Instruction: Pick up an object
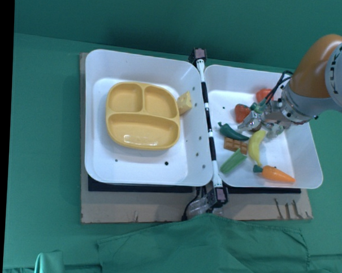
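The arm [327,66] runs off the right edge, so its base is cut away. It covers the far right corner of the right bin [305,167] and most of a red piece [263,94] there (kind unclear). The claw [261,123] is too small and cluttered to read. Cloth [211,248] hides the surface's near edge.

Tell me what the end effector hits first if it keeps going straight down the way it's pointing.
Most likely the yellow banana: the end effector hangs just above its upper end in the right bin. Depth is unclear, and the red piece sits close alongside.
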`<state>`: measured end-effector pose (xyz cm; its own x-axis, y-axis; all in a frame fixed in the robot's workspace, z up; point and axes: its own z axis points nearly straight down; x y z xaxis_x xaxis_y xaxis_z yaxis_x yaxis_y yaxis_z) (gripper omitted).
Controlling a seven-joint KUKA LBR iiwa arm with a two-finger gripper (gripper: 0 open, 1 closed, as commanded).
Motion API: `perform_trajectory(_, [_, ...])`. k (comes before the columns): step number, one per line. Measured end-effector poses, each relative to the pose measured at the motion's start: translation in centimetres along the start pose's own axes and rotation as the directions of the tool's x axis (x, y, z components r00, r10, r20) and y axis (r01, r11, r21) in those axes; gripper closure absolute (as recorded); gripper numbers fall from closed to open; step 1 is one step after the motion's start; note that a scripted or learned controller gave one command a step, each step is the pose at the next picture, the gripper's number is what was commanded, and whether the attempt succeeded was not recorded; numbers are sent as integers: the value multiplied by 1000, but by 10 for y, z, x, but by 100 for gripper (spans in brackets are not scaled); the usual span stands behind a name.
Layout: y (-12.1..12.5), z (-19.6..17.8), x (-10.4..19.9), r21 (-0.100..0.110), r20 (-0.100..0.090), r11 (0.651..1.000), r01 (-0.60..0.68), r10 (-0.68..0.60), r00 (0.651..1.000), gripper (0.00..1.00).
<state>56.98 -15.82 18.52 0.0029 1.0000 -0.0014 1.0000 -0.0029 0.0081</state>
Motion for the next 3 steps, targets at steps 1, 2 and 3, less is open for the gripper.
perform_trajectory(1, [3,-14,-2,-15,6,1000,-3,4,1000,100])
perform_trajectory(2, [-3,-76,0,-3,2,1000,0,0,1000,100])
perform_trajectory(3, [-4,-123,-5,-2,2,1000,0,0,1000,100])
